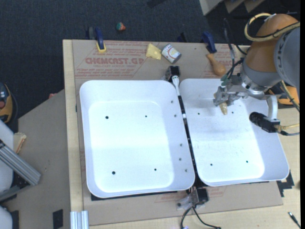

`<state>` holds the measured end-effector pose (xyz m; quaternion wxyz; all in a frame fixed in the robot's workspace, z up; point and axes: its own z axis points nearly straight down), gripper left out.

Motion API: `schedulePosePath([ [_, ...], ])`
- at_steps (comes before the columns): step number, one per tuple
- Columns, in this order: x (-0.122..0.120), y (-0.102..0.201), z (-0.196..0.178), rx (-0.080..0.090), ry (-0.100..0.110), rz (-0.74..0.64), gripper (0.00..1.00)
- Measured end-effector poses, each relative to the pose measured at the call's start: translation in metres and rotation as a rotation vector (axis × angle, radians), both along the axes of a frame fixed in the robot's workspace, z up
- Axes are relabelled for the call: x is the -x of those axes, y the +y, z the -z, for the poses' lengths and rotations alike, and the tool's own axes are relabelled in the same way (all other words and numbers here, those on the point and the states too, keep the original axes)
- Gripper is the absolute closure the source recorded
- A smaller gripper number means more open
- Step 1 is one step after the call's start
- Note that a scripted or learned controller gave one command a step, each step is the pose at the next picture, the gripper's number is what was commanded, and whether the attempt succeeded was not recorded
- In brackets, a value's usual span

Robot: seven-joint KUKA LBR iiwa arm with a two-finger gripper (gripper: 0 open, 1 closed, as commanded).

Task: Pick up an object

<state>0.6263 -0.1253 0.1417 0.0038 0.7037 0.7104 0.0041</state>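
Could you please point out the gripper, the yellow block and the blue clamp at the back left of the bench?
gripper (pixel 223 109): camera view, at its fingertips.
yellow block (pixel 153 52): camera view, its top face.
blue clamp (pixel 99 38): camera view, its handle.

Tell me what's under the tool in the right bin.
Under the tool the right bin shows white floor with small dark dots. The floor straight beneath the tool is covered by it, so nothing can be confirmed there.

arm (pixel 267 46) in from right, wrist bent down, gripper (pixel 223 106) low, pointing down
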Motion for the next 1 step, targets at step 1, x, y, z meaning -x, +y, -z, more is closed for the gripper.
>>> schedulePosePath([
  [1,-0.0435,0.0786,-0.0469,-0.002,0.002,-0.001,1.0],
])
